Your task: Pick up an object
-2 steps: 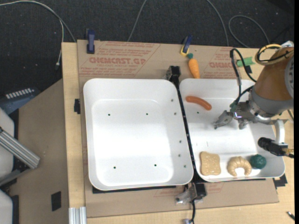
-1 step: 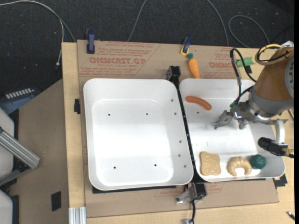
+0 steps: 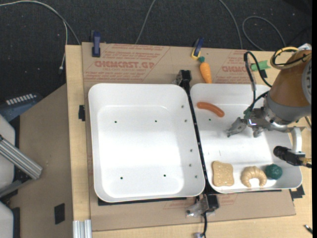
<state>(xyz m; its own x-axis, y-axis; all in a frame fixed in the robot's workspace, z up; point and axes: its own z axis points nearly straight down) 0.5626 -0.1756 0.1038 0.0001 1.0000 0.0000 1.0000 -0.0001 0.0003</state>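
Right of centre in the frame, I see my end effector (image 3: 241,127) hovering over the right bin (image 3: 233,93), fingers apart and clamped on nothing. Just up-left of it lies the sausage (image 3: 210,108). Along the bin's lower edge sit toast (image 3: 222,173), croissant (image 3: 253,176) and a green ball (image 3: 273,171). A carrot (image 3: 205,71) lies on the tabletop (image 3: 133,63) above the bin.

The arm (image 3: 292,90) runs off the right edge of the frame, so its upper part is cut away. Its wrist covers the right bin's (image 3: 233,148) far right wall. The gripper's (image 3: 237,128) finger gap is too small to judge.
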